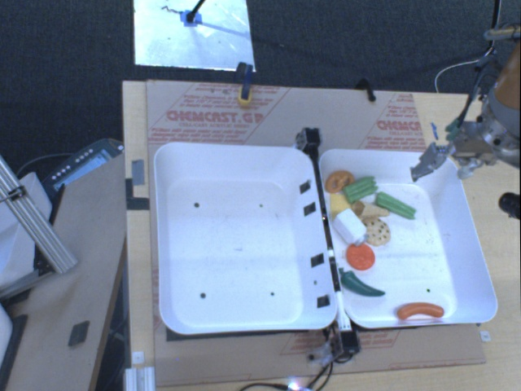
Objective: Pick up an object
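The right bin (456, 243) holds a cluster of toy foods near its left wall. Among them are an orange round piece (339, 180), two green vegetables (360, 188) (396, 204), a white block (350, 226), a speckled cookie (377, 233) and a red tomato (360, 257). A dark green pepper (361, 284) and an orange sausage (421, 310) lie nearer the front. My gripper (446, 166) hovers over the bin's back right corner, up and to the right of the foods. It is open, with nothing between its fingers.
The left bin (236, 235) sits beside the right one, with black clips (313, 210) along the shared divider. A shiny metal sheet (191, 23) lies behind the bench. Grey equipment (49, 218) stands at the left.
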Controlling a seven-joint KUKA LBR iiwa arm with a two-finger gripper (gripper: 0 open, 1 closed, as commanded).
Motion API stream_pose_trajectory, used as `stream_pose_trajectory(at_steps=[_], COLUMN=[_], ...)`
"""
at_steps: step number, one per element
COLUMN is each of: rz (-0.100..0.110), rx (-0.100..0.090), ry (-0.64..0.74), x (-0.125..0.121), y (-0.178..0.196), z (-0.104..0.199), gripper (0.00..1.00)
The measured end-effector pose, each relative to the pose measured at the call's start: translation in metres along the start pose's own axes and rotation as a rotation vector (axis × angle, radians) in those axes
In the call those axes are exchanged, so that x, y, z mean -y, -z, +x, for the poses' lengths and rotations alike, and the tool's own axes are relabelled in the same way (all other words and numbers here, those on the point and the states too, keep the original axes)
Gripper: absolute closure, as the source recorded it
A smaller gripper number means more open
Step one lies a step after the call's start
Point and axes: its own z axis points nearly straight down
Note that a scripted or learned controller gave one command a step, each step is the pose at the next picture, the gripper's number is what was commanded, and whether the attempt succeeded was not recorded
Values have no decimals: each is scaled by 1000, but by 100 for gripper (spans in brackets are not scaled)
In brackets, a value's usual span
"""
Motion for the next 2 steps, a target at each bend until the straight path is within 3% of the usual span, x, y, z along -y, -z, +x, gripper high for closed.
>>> stream_pose_trajectory(at_steps=[1,2], rz=[10,-6], rx=[-4,7], ry=[-1,0], x=[18,17], y=[-123,-189], z=[24,58], gripper=[0,0])
